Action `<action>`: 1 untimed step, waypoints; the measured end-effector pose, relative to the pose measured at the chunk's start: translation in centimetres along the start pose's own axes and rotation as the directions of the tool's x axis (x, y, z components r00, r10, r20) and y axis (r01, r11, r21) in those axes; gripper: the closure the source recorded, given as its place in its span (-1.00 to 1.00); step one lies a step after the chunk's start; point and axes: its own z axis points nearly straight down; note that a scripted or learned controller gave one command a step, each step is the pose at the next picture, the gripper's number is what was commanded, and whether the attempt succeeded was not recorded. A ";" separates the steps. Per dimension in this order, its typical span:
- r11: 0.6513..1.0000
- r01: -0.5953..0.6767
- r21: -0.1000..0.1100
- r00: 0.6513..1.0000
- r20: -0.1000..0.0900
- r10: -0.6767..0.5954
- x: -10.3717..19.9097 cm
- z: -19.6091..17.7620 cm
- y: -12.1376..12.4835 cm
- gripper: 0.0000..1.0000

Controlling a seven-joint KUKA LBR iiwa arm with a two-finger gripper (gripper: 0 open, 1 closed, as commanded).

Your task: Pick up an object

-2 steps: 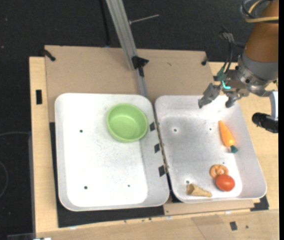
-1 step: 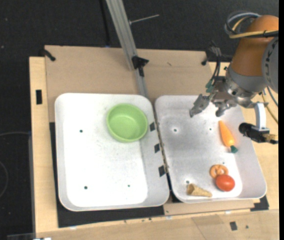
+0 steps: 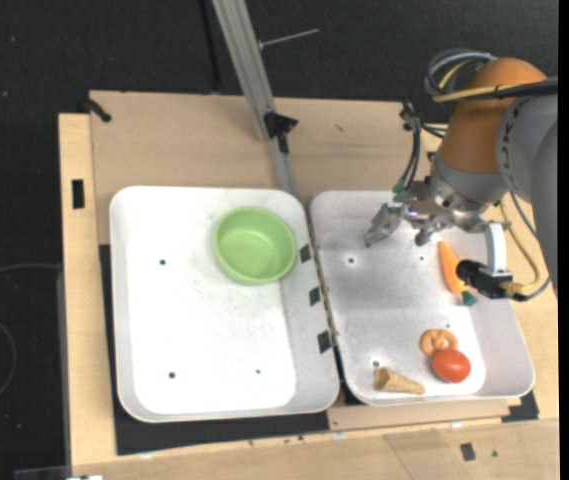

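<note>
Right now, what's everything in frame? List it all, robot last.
shallow white plastic bins: two, white, side by side on the bench
round green plastic bowl: one, green, upper part of the left bin
round red tomato: one, red, near corner of the right bin
small orange round item: one, orange, touching the tomato's upper left
tan cone-shaped piece: one, tan, lying near the right bin's front edge
orange carrot-like stick: one, orange, right side of the right bin
grey metal pole: one, grey, slanting across the bench behind the bins
gripper: one, grey, jaws apart over the right bin's upper part, nothing between them
</note>
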 end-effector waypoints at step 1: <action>1.000 -0.003 0.000 1.000 0.000 0.003 -0.1 5.3 -0.1 -1.00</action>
